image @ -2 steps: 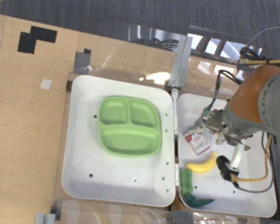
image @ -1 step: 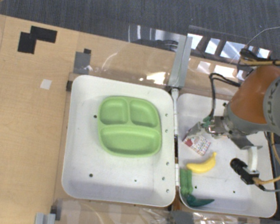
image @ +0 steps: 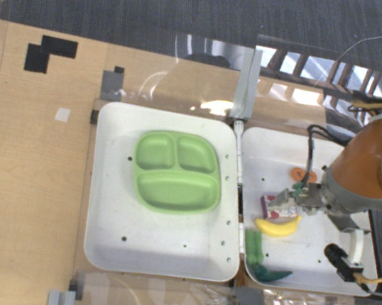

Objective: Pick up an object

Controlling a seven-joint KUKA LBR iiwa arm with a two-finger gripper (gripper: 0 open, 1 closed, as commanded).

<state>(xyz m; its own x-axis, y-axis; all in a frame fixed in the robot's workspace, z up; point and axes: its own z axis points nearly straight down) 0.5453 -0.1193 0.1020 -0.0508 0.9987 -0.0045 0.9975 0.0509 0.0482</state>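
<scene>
1. My gripper [image: 297,199] hangs low over the right bin [image: 317,265], reaching in from the right. Whether it is spread, pressed together or pinching anything, I cannot tell from this angle.
2. Just beside its tip, toward the bin divider, lies a small purple-and-white packet [image: 273,209], touching or nearly touching me; I cannot say which.
3. Directly below that sits a yellow banana [image: 277,228], its long axis running left to right across the bin, curve bowed toward the near edge. I judge it the nearest clean target, lying just toward the near rim from my tip.
4. An orange piece [image: 302,175] lies just beyond me, toward the far wall.
5. A green vegetable-shaped toy [image: 255,248] rests along the divider, its long axis running near to far, with a dark green piece [image: 271,274] at the near corner.
6. The left bin [image: 101,242] holds a green divided plate [image: 177,171], well apart from me.
</scene>
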